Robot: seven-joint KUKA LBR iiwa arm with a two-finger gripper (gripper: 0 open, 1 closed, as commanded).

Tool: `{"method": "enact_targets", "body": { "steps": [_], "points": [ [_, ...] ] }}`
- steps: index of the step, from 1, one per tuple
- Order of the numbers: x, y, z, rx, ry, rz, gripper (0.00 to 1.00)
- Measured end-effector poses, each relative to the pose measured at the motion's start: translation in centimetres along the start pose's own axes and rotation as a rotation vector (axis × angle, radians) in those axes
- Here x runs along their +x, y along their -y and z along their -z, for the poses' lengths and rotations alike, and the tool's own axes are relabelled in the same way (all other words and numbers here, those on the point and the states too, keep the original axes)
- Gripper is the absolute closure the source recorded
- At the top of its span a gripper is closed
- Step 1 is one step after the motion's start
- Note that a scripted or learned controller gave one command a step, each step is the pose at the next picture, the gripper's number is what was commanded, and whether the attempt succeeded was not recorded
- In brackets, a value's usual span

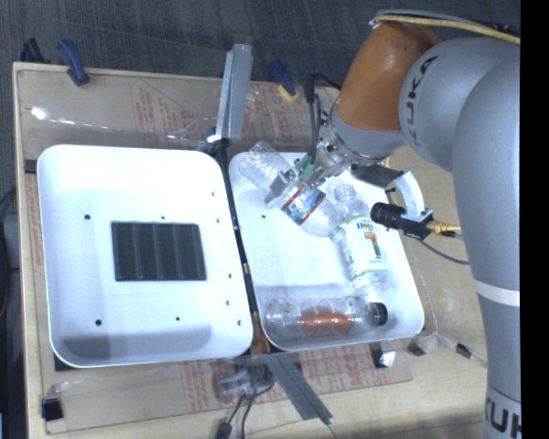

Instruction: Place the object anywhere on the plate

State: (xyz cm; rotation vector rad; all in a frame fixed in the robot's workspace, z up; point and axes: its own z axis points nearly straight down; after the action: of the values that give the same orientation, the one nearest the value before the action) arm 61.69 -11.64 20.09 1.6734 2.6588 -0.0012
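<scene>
- Two shallow white bins side by side on the counter (119,99): left bin (73,208) towards the counter's left edge, right bin (274,254) towards its right edge, rims nearly touching along the middle.
- Dark ribbed rectangular plate (158,251) lying flat near the centre of the left bin's floor.
- Grey arm (457,108) with orange band (384,62) reaching in from the right, wrist bent down over the right bin's far end.
- End effector (296,183) low over the far part of the right bin, tip against a clear plastic bottle with a blue and red label (304,205); finger spread and any grip impossible to tell.
- Another clear bottle (256,165) at the right bin's far left corner, just beside the end effector.
- Clear bottle with a white label (364,254) lying lengthwise near the right bin's right wall.
- Clear bottle with an orange-red label (322,315) and a dark cap lying along the right bin's near wall.
- Blue clamps (71,60) on the counter's far edge.
</scene>
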Motion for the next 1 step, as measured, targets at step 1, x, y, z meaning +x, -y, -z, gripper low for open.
{"method": "enact_targets", "body": {
  "steps": [1],
  "points": [
    [8.07, 1.68, 6.96, -0.002, 0.001, 0.257, 1.00]
  ]
}}
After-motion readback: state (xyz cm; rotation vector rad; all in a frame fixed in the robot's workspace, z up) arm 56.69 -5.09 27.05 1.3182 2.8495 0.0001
